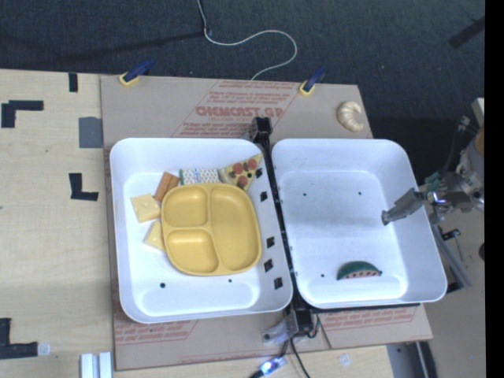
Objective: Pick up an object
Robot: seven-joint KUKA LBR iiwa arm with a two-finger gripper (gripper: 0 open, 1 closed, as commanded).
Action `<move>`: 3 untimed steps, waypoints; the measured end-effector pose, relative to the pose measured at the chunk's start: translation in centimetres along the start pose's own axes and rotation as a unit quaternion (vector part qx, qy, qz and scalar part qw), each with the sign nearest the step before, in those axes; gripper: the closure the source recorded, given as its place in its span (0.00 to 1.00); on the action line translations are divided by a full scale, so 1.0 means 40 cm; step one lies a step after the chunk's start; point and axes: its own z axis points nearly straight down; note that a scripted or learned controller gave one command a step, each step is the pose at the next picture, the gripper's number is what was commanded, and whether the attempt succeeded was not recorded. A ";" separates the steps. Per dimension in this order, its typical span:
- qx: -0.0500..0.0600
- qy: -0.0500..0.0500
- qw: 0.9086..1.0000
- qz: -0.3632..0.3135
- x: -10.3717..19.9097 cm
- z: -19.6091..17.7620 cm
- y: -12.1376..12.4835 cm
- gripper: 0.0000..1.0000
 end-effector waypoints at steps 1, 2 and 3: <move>0.002 0.001 1.000 -0.001 0.027 0.136 0.009 0.00; 0.002 0.000 1.000 0.000 0.025 0.246 0.008 0.00; 0.002 0.001 1.000 0.000 0.048 0.364 0.002 0.00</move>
